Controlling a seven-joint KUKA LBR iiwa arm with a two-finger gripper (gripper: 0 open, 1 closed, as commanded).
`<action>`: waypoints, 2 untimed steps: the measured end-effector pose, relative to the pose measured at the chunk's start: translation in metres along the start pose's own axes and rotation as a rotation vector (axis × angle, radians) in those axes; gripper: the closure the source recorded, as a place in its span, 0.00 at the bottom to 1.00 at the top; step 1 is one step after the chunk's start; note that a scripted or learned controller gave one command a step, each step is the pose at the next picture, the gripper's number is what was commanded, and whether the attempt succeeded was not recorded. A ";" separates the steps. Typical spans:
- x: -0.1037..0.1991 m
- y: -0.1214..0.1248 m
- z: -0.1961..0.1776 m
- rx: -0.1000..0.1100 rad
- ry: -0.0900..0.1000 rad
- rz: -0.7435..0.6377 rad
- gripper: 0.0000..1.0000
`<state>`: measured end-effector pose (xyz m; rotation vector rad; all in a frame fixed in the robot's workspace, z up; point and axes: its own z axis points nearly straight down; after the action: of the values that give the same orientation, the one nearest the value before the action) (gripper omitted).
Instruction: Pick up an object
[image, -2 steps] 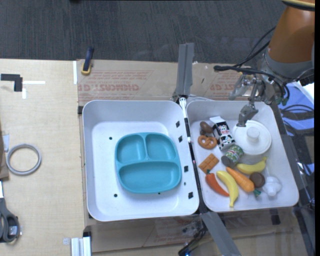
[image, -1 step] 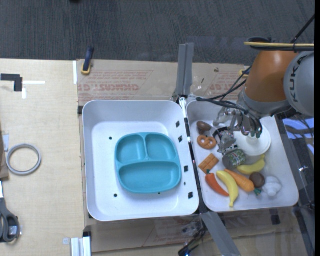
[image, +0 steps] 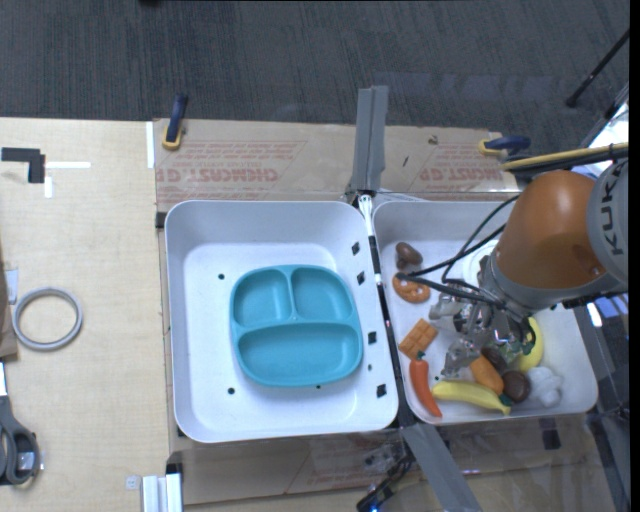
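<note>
Camera view looks down on both white bins, and my gripper (image: 466, 345) hangs low inside the right bin (image: 570, 395), reaching in from the right under my orange band (image: 545, 240). Cables and metal parts crowd the spot, so I cannot tell how my gripper is set, nor whether anything sits in it. Beneath and around it lies the pile of toy food: a banana (image: 470, 394) along the near edge, a red chili pepper (image: 423, 388) just left of it, an orange waffle-like block (image: 418, 338) beside the divider, a small pretzel-shaped piece (image: 410, 289) and a brown piece (image: 407, 255) farther back. A carrot-like orange piece (image: 487, 372) sits just right of my gripper, next to a dark brown ball (image: 516, 384) and a pale lump (image: 545, 383). Over in the left bin (image: 190, 330) rests a blue divided plate (image: 296, 325), lying flat near the middle. Off on the bench (image: 80, 200) lies a grey ring of tape (image: 45, 318).
</note>
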<state>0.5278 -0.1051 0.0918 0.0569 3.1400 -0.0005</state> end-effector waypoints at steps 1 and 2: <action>-0.022 -0.082 -0.027 0.000 -0.003 -0.112 0.00; 0.026 -0.040 -0.002 0.001 -0.011 -0.097 0.00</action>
<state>0.5002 -0.1439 0.0941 -0.0948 3.1277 -0.0025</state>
